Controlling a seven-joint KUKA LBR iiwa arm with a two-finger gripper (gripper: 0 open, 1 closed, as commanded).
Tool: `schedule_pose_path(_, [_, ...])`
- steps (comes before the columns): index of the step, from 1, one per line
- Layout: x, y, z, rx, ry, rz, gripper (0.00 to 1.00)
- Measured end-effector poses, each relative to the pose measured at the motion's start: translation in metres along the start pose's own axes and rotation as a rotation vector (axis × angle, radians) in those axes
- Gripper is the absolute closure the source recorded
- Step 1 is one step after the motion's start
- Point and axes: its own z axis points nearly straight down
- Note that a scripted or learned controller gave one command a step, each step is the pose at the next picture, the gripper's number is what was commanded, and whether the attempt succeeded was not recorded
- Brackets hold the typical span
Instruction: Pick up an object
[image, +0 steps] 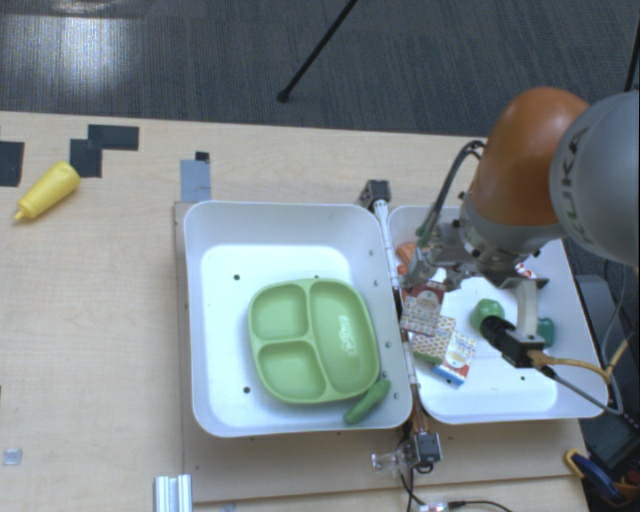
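My gripper (428, 262) hangs low over the left part of the right bin (500, 400), under the orange-banded wrist. Just beneath it lie a brown and red packet (425, 298) and a patterned packet (431, 331). A white and yellow sachet with a blue end (457, 359) rests a little nearer the front. An orange item (404, 256) sits against the bin's left wall beside the gripper. A green rounded object (488, 309) lies to the gripper's right, and a smaller green piece (545, 328) sits farther right. Nothing shows between the fingers.
The left bin (215, 300) holds a green divided plate (313, 340), with a green pickle-shaped toy (366, 401) by its front right corner. A yellow bottle-shaped object (45, 191) lies on the bench at far left. The bins' shared wall (393, 300) runs close to the gripper.
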Motion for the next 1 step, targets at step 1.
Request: schedule_pose_path(1, [0.0836,-0.0570,-0.0171,0.001,0.000,0.002,1.00])
